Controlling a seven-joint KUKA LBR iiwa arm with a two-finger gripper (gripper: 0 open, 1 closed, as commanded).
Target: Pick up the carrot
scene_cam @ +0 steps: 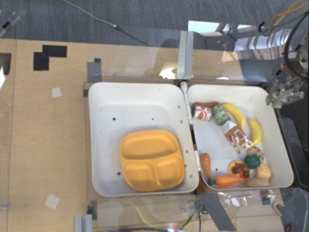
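The carrot (230, 181) is orange with a small green top. It lies flat along the front wall of the right bin (285, 144), with the green end pointing left. A second orange, carrot-like piece (206, 164) lies just left of it against the divider. My gripper (281, 94) hangs over the right bin's back right corner. It is well away from the carrot and there is nothing under it.
The right bin also holds two bananas (236, 114), a small can (202, 112), a carton (237, 137), a green piece (251, 161) and other toy foods crowded near the carrot. The left bin (106, 124) holds a yellow divided plate (151, 159).
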